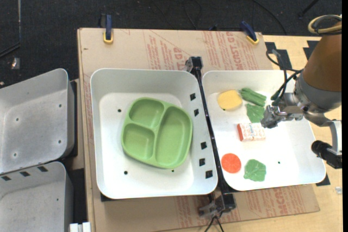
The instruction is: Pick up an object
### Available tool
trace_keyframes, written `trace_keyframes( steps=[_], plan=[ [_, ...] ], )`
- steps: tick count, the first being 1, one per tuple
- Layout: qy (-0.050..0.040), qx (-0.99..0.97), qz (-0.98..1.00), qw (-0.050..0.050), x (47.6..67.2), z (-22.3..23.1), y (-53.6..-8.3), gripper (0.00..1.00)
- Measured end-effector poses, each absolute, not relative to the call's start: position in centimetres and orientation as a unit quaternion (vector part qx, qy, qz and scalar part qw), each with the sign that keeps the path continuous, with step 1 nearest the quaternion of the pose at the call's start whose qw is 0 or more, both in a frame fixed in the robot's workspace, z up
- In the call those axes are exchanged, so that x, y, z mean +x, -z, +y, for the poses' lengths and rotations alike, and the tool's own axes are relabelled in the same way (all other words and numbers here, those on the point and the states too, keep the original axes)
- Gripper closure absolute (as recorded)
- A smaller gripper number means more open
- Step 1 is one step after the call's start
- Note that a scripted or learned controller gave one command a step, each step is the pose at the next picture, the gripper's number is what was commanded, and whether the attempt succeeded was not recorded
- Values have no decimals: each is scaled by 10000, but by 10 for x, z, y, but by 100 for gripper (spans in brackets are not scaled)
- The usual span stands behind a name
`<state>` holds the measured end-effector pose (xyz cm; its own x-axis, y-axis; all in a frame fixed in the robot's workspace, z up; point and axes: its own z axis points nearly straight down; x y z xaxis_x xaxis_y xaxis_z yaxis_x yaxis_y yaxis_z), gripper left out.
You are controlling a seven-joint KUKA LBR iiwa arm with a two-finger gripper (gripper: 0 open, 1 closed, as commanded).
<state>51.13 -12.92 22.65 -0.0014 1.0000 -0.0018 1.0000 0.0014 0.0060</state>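
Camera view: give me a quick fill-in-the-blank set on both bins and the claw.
1. The green divided plate lies in the ____ bin.
2. The plate has ____ compartments.
3. The flat round disc near the right bin's front edge is ____ in colour.
4. The claw hangs over the ____ bin, beside the small red-and-white box.

Missing words: left; three; red; right

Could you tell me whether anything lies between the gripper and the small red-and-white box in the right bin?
Nothing visible does. The gripper hangs just right of the red-and-white box, with bare bin floor between them. The green leafy pieces lie just above that path.
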Motion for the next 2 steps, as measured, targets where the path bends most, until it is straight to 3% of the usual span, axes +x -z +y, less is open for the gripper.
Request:
trace_keyframes(
  steps=[1,2],
  plan=[
    [-12,7062,7080,24,513,-129,-264,100],
    [-1,7044,7098,-13,505,-73,-249,100]
  ],
)
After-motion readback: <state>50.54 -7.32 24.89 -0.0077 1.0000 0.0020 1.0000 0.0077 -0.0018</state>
